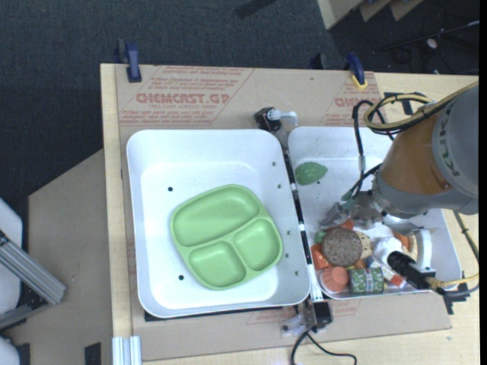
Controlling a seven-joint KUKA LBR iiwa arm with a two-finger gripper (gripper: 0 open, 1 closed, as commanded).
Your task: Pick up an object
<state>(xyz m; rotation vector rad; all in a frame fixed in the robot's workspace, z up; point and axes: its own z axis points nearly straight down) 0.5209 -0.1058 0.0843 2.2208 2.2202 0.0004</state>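
Clutter sat packed in the near part of the right bin (335,149): one small green printed box (367,280) against the near wall, one round red-orange piece (334,280) just beside it, and one brown speckled disc (341,246) just behind them. Other orange and white bits crowded round the disc, too tangled to count. Across the shared rim, the left bin (152,166) held one pale green plate (224,236) with three compartments, lying flat and turned a little askew. Just beyond the disc, the end effector (356,210) hung low over the heap, and the grey arm (426,166) with its orange band reached in from the right and covered much of that bin. The tip was lost among grey and orange shapes, so whether it stood wide or narrow could not be told, nor whether it touched or held anything. Farther back, one green leaf-shaped piece (310,173) lay alone on the bare white floor, well apart from the heap. Two bins in all stood side by side on the surface (190,97), a tan board with red printing. At its far edge two blue clamps (132,58) gripped the board, one toward each corner.
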